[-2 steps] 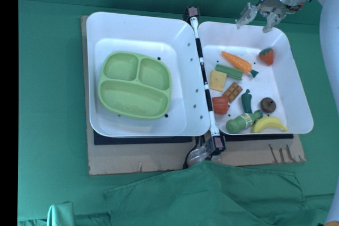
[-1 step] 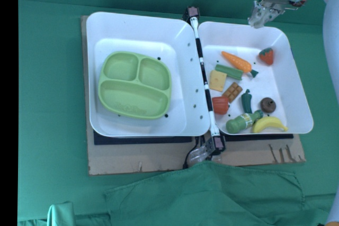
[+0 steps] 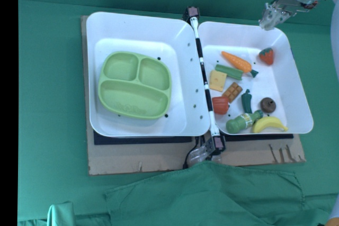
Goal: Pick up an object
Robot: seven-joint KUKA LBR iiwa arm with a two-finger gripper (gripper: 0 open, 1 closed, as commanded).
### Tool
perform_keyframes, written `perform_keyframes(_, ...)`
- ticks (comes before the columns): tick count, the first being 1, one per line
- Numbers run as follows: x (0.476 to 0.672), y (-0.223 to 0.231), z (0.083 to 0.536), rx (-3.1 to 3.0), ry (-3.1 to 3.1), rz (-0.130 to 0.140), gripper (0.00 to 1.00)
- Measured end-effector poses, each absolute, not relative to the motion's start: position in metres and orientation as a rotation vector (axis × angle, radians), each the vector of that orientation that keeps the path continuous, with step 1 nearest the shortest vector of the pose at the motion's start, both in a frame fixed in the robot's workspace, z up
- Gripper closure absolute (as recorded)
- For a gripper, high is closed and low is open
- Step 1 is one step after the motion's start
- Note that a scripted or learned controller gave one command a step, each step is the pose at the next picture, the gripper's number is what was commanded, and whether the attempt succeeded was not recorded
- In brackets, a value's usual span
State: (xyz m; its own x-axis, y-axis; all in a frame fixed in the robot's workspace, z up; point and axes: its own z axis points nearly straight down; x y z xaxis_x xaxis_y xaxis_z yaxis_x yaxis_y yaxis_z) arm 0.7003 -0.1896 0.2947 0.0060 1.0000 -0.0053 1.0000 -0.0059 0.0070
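Grey arm's gripper [image 3: 270,19] hangs above the far right corner of the right bin, nothing seen between its fingers; whether they are spread or pressed together cannot be told.

2 shallow white plastic bins sit side by side on a brown cardboard sheet [image 3: 132,161]: the left bin [image 3: 180,66] carries a light green 3-compartment plate [image 3: 135,84] near its centre, and the right bin [image 3: 294,92] holds the toy food. By its near edge lie a green bottle [image 3: 242,122] and, touching it, a yellow banana [image 3: 269,124] toward the near right corner. An orange carrot [image 3: 237,61] sits mid-bin, a green bean pod [image 3: 229,72] just beside it. A red strawberry [image 3: 266,56] lies near the right wall, a brown round piece [image 3: 268,105] above the banana.
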Motion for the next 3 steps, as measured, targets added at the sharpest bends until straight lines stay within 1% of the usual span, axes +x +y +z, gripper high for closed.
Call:
perform_keyframes(1,0.6812,-0.1797,0.2896,2.225,2.214,-0.001,1.00)
perform_keyframes(2,0.6819,-0.1795,0.2898,2.222,2.214,0.000,0.00)
perform_keyframes(3,0.6820,-0.1795,0.2898,2.222,2.214,0.000,0.00)
